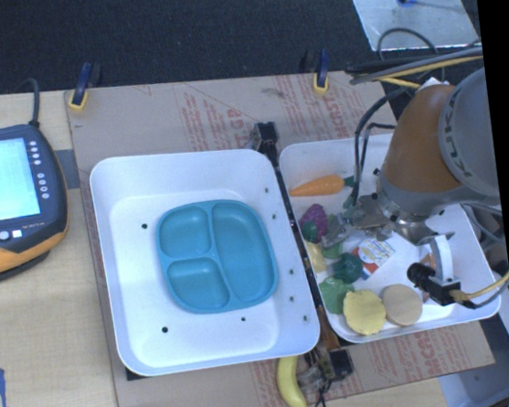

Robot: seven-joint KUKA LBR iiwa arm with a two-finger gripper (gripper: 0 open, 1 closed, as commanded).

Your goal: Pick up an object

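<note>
Bench (pixel 133 111) is carrying two shallow white bins side by side under a slanted overhead camera. The left bin (pixel 123 260) is holding a blue divided plate (pixel 216 254) lying flat near its centre, three compartments facing up. The right bin (pixel 468 259) is holding the candidate objects in a loose cluster: an orange carrot (pixel 318 185) lying crosswise near the far wall, a purple grape-like piece (pixel 313 221) just below it, a green item (pixel 345 268) toward the middle, a yellow round piece (pixel 364 312) and a tan round piece (pixel 401 304) sitting side by side, touching, near the front wall. A small white packet with red print (pixel 375 251) is lying between the green item and the arm's wrist.

The arm (pixel 440 143) is reaching in from the right over the right bin, orange band showing above the wrist. The gripper (pixel 356 218) is sitting low among the objects, near the purple piece and the carrot's tip. Its jaws are blurred against the clutter; whether they are spread or closed cannot be told, and nothing is visibly pinched between them.

Outside the bins, a banana (pixel 291 385) is lying on the bench by the front edge, and a handheld control pendant (pixel 10 200) with a lit screen is resting at the far left.
</note>
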